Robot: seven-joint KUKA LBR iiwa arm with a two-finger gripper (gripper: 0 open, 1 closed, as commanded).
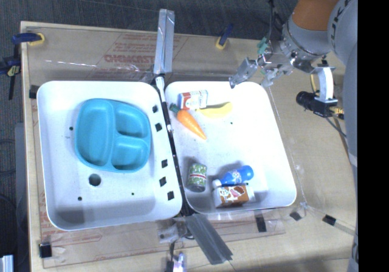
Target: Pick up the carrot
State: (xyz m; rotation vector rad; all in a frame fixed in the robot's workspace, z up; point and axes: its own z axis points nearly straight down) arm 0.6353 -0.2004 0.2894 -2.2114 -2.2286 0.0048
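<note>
The orange carrot (191, 123) lies in the right bin (276, 161) near its upper left, its leafy end toward the divider and its tip pointing down-right. My gripper (251, 78) hangs over the bin's far right corner, up and to the right of the carrot and well apart from it. Its fingers are spread open with nothing between them.
A small red-and-white carton (194, 100) and a yellow banana (217, 109) lie just above the carrot. A green can (197, 177), a blue bottle (236, 175) and a brown box (233, 195) sit near the front wall. The left bin (58, 198) holds a blue divided tray (113, 134).
</note>
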